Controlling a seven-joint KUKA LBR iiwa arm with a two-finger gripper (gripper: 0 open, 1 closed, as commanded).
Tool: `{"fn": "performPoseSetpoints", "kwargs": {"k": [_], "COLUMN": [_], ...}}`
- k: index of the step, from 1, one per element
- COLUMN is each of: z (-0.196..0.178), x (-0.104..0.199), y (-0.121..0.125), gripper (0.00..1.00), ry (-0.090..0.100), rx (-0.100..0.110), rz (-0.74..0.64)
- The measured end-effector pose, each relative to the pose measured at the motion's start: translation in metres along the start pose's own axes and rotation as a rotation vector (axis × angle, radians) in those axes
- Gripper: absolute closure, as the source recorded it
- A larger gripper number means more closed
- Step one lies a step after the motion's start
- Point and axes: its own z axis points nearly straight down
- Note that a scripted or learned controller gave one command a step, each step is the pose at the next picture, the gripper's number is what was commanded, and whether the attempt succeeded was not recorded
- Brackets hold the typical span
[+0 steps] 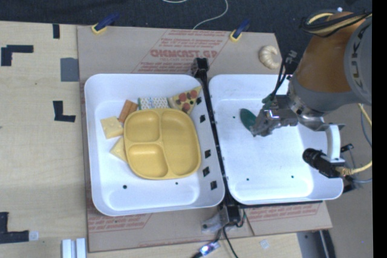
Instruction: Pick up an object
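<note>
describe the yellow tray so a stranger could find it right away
Of the two white bins, take the left bin. The yellow tray lies in its middle, over small flat food pieces. It is the biggest thing there, divided into three compartments.

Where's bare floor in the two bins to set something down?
Right bin: bare floor in front of the claw and green object. Left bin: crowded by the yellow divided plate and crackers; only the front strip is bare.
</note>
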Motion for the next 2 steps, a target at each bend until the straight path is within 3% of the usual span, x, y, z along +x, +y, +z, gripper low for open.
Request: {"fn": "performPoseSetpoints", "kwargs": {"k": [2], "z": [0.019], "x": [0.002], "y": [-0.006], "gripper": [1.00], "ry": [-0.001], "rx": [0.003], "rz": [0.002]}}
